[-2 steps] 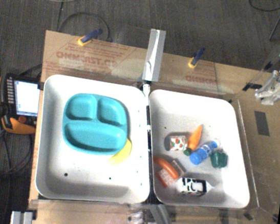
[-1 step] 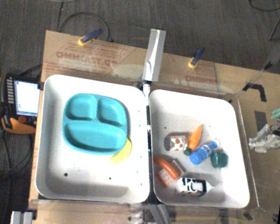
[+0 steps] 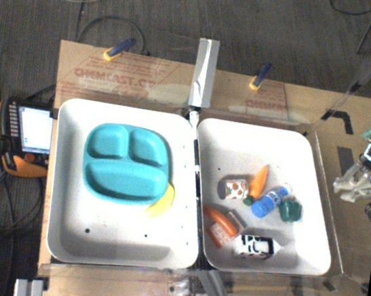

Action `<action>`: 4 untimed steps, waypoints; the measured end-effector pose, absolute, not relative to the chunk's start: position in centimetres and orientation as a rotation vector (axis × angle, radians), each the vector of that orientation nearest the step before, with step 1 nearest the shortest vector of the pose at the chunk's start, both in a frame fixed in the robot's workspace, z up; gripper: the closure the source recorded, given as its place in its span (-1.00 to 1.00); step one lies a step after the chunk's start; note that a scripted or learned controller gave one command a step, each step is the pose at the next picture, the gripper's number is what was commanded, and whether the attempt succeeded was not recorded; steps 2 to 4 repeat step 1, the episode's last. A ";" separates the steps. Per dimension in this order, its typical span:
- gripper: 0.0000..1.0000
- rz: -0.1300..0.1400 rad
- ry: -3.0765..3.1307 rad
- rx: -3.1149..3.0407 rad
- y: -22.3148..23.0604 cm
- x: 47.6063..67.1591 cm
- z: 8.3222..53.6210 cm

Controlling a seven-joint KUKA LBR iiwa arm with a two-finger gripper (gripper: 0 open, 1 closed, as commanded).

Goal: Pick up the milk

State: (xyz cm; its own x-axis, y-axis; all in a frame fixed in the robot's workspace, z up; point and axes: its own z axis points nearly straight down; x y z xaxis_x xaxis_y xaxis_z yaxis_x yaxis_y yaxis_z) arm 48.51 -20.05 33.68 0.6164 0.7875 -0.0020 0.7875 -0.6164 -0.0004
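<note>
The milk [image 3: 256, 246] is a small carton with black and white patches, lying on its side near the front edge of the right bin [image 3: 319, 169]. My gripper [image 3: 357, 182] hangs at the far right of the view, outside the right bin's right wall. It is well away from the milk, up and to the right of it. Nothing shows in its grasp.
In the right bin, an orange carrot [image 3: 257, 181], a blue bottle [image 3: 270, 200], a dark green item [image 3: 291, 211], a small red-and-white box [image 3: 235, 189] and an orange-red item [image 3: 221, 225] lie close to the milk. The left bin [image 3: 58, 228] holds a teal divided plate [image 3: 127, 163] and a banana [image 3: 162, 201].
</note>
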 end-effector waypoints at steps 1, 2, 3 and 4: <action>1.00 -0.007 0.821 3.031 -21.0 48.4 38.0; 1.00 -0.007 0.821 3.031 -21.0 48.4 38.0; 1.00 -0.007 0.821 3.031 -21.0 48.4 38.0; 1.00 -0.007 0.821 3.031 -21.0 48.4 38.0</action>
